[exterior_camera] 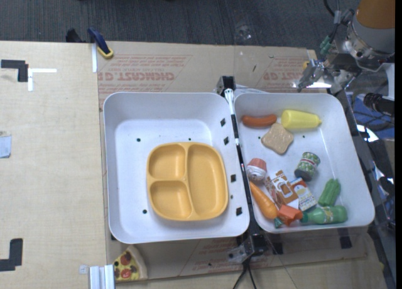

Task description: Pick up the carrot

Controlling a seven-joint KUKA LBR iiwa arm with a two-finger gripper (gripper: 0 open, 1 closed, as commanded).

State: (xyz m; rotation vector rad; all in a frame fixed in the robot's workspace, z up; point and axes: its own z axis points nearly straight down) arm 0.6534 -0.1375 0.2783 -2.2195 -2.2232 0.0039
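Note:
The carrot [262,200] is an orange tapered piece lying at the front left of the right bin [349,156]. It points towards the front corner and lies beside a small jar [256,169] and a printed packet [290,190]. A red-orange piece [289,215] touches its lower end. My gripper [325,78] hangs above the back rim of the right bin, far behind the carrot. It stands open with nothing between its fingers.
The right bin also holds a sausage [259,120], a yellow piece [300,119], a bread slice [277,138], a green can [307,165] and green items [328,203]. A yellow divided plate [187,179] sits in the left bin [119,156]. A pizza toy [127,266] lies on the bench.

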